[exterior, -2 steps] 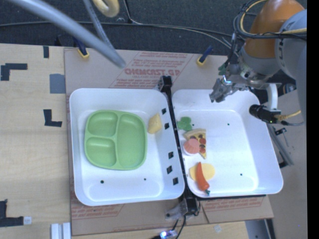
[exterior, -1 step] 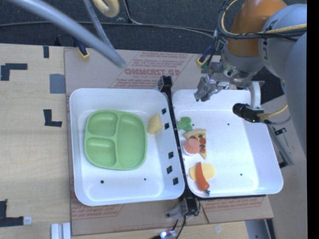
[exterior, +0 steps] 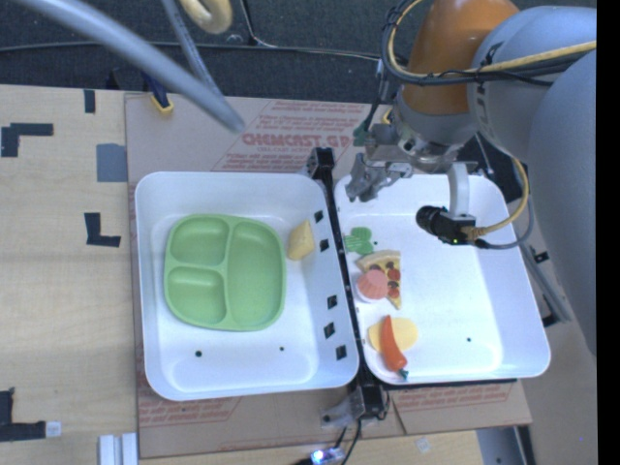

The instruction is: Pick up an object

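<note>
Camera view, two white bins: left bin point(exterior: 155, 260) with one green divided plate point(exterior: 226, 270) and one yellow piece point(exterior: 301, 242) at its 3 o'clock, right bin point(exterior: 494, 308) with four toy foods point(exterior: 380, 279) along its 9 o'clock edge, gripper point(exterior: 369, 184) above its 11 o'clock corner, grip state undeterminable.

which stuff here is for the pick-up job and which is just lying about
For the job:
pincer
green toy
pizza slice
carrot
yellow piece

Lying about:
green divided plate
cardboard sheet
left bin
right bin
</note>
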`<act>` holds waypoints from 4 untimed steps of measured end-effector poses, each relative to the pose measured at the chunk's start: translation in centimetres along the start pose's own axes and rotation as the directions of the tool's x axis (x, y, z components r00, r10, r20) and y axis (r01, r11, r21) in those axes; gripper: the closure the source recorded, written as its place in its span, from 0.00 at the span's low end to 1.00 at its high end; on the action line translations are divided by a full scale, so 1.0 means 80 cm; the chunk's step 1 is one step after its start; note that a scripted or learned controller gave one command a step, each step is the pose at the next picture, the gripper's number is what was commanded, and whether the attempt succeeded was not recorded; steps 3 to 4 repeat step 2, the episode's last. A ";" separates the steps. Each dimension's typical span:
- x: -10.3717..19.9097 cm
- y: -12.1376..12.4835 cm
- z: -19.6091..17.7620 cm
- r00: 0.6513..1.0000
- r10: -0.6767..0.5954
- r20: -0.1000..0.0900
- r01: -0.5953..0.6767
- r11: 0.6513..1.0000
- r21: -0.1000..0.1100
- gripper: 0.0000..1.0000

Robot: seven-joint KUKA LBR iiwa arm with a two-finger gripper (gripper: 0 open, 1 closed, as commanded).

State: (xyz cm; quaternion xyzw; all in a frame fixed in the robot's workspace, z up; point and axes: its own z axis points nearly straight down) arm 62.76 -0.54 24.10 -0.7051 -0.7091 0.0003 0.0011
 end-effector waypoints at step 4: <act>0.127 -0.005 0.007 1.000 -0.001 0.000 0.001 1.000 -0.001 1.00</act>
